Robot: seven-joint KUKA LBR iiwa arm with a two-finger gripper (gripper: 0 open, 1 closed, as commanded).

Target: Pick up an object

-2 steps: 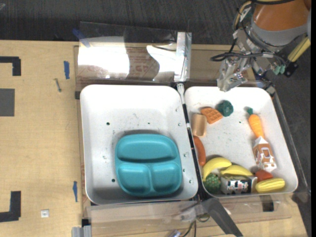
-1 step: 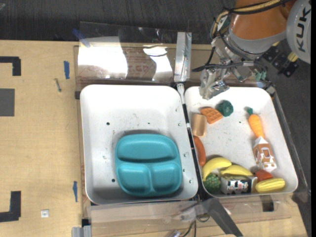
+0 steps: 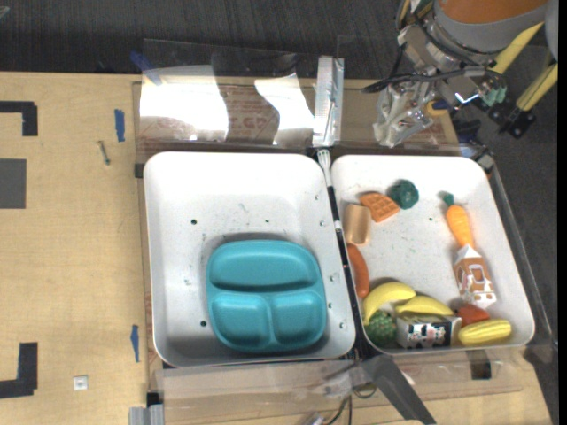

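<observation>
Start with the tabletop (image 3: 71, 237): two white bins sit side by side on it. The left bin (image 3: 177, 193) carries a teal divided tray (image 3: 264, 295). The right bin (image 3: 500, 237) holds the candidates, mostly crowded at its near edge: bananas (image 3: 403, 297), a yellow piece (image 3: 485, 331), a can (image 3: 427, 331). Further back, a carrot (image 3: 458, 223) lies apart from its neighbours, so I'd judge it your easiest pick. Your hand (image 3: 403, 118) hangs beyond the right bin's far rim, carrying nothing that you can see; whether it's spread, I cannot tell. Come down over the carrot, straddling its narrow width.
</observation>
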